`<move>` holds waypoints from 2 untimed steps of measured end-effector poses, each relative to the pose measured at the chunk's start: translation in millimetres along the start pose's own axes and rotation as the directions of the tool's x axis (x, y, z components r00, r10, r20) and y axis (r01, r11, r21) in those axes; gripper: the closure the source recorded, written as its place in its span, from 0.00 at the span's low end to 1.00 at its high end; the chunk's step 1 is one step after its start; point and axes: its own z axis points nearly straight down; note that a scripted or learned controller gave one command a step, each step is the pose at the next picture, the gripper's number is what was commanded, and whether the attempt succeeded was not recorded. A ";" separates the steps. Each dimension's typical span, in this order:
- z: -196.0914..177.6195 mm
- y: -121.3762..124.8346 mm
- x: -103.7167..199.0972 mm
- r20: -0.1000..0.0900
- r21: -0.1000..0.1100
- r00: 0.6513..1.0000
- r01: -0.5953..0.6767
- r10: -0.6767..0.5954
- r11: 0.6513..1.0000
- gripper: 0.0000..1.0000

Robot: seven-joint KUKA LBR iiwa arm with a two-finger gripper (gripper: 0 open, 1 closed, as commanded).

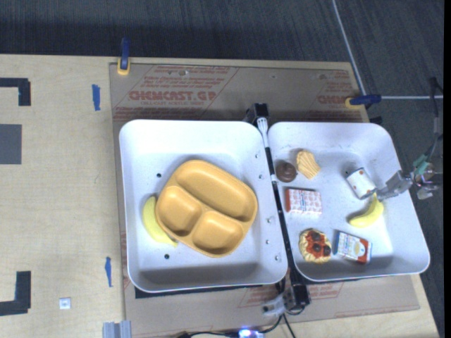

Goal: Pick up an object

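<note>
Robotics lab, clamped bench [56,189], paired white bins [134,210]

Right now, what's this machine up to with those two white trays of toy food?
A robot arm reaches in from the right, and its gripper sits low over the right bin, right beside a yellow banana and a small white container. Whether it has hold of anything is too small to tell. A juice carton, a small pizza and other toy foods lie around. The left bin holds a big yellow divided tray.
</note>
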 end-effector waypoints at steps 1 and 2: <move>148.7 6.8 11.3 0.002 -0.005 1.000 0.000 0.000 1.000 0.00; 137.8 7.8 10.3 0.006 -0.009 1.000 -0.002 0.002 1.000 1.00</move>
